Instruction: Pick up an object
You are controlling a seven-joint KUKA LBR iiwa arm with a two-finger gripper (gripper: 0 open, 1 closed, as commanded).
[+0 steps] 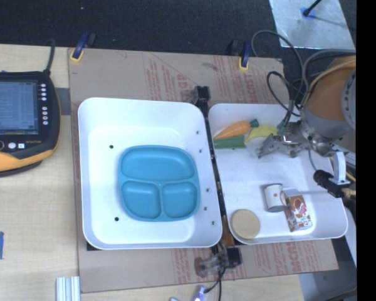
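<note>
Carrot (233,129) lies along the right bin's (329,234) far edge, just left of the hand (271,145), whose fingers look spread with nothing between them.

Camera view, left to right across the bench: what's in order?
Teach pendant → left white bin holding the blue divided plate → right white bin with the carrot, then the round wooden disc, small can, red carton.
</note>
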